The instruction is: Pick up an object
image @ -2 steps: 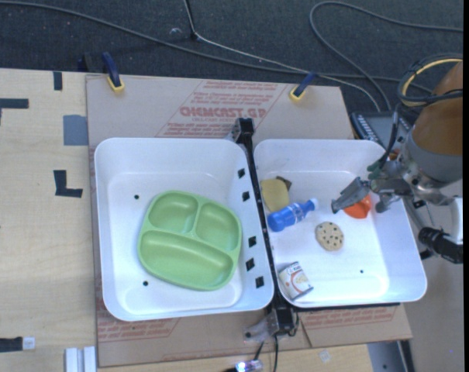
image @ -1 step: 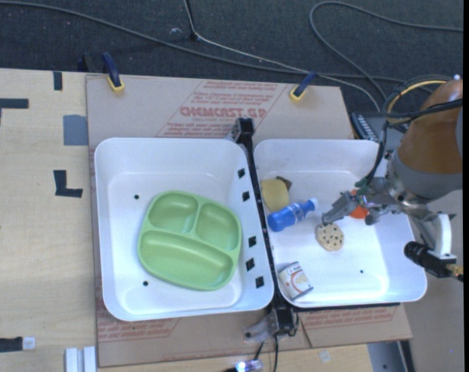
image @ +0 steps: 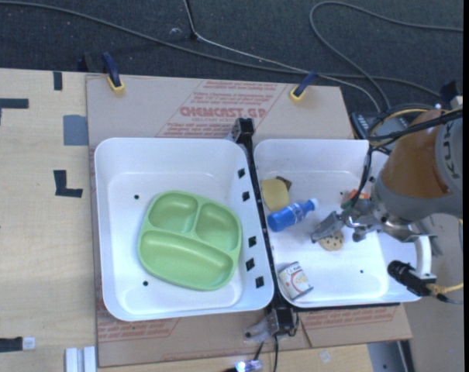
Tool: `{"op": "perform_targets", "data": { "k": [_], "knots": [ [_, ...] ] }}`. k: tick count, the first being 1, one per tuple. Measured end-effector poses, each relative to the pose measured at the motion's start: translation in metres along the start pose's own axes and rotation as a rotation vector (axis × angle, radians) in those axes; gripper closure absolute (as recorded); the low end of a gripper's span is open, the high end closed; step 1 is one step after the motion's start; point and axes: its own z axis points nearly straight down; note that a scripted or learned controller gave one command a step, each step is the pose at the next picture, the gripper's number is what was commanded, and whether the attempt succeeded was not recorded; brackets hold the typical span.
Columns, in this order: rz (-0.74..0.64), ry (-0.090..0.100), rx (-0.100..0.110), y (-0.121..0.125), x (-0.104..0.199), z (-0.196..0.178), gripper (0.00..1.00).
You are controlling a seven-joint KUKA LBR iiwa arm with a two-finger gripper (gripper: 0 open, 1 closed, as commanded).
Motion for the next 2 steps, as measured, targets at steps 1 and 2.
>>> {"op": "perform_targets", "data": {
  "k": [1, 2],
  "knots": [
    [-0.002, -0.001, -0.005, 0.002, 0.000, -0.013, 1.00],
    [-0.002, -0.003, -0.012, 0.006, 0.003, -0.076, 1.00]
  ]
}}
